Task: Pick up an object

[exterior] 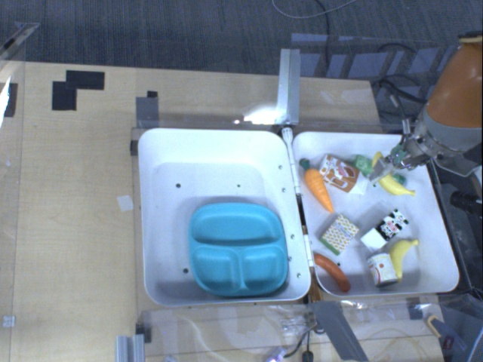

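Pale wood table [68,225] carries two shallow white bins side by side, dark carpet behind with a loose cable on it. Left bin [162,164] holds a blue divided tray [238,249], lying toward its near side.

Right bin [441,259] has all the small items:
- orange carrot [318,189] near the left wall, green top pointing to the far side
- printed snack packet [341,173] just right of the carrot
- green item [364,163] touching the packet's far right corner, too small to identify
- yellow banana [398,186] near the far right, just beside the jaws
- patterned square box [339,234] mid-bin
- red sausage [332,271] at the near left corner
- black-and-white cow-print block [387,228] right of centre
- small can [383,269] with a second banana [403,253] leaning against it, near right

Arm enters from the right, orange band up top, wrist angled down into the far right of the right bin. Jaws [393,160] sit low between the green item and the first banana. Open or clenched: cannot tell, too small and blurred at this angle. Nothing visibly between them.
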You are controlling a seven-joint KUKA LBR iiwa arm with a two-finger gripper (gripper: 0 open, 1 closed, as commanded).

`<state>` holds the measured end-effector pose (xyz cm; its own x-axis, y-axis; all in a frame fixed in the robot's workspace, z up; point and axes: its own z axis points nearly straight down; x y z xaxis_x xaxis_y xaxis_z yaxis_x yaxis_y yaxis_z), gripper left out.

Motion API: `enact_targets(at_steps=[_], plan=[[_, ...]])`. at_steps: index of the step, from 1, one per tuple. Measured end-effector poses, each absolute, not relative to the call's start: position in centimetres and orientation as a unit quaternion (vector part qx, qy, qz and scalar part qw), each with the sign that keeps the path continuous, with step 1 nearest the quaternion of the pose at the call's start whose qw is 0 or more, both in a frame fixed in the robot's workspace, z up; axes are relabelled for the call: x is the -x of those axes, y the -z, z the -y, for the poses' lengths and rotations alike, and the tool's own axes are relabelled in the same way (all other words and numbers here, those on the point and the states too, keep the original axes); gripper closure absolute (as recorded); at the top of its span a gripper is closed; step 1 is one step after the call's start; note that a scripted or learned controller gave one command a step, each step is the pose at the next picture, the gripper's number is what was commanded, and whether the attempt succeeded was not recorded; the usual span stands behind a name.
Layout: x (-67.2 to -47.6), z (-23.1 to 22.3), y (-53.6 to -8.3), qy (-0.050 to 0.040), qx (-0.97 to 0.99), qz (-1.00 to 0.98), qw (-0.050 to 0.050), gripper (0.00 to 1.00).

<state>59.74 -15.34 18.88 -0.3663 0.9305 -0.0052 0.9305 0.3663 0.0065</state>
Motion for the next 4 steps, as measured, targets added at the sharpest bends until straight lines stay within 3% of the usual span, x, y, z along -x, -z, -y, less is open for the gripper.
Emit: enact_targets(at_steps=[1,2,3,4], plan=[[-59.7,15.3,-18.8,-0.0011,-0.563,-0.827,0.004,0.00],[-58.3,19.2,-9.2,-0.0010,-0.505,-0.863,0.003,0.00],[-58.5,19.1,-10.4,-0.0021,-0.505,-0.863,0.006,1.00],[-58.1,18.9,-8.9,-0.0019,-0.542,-0.840,0.005,1.00]])
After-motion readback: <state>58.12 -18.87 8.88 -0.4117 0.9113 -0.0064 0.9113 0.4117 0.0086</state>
